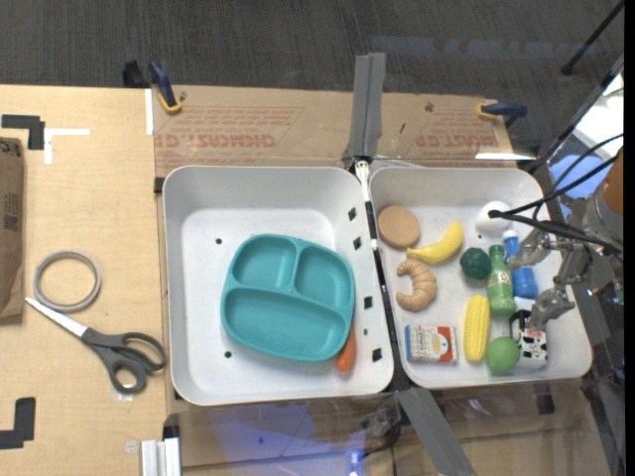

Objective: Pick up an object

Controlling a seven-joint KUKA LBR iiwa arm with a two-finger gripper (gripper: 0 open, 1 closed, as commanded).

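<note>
While the gripper (552,284) is held over the right bin (451,188), fingers spread, nothing gripped, bottle (499,293) just left, carton (533,345) below, corn (476,327) beside bottle.

Divided tray (288,297) in left bin (189,226); toy foods (417,284) in right bin (437,181).

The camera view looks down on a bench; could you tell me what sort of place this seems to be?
Probably a robotics lab: two shallow white plastic bins, toy food such as a yellow plastic banana, and a clamped cardboard sheet over grey office carpet.
</note>
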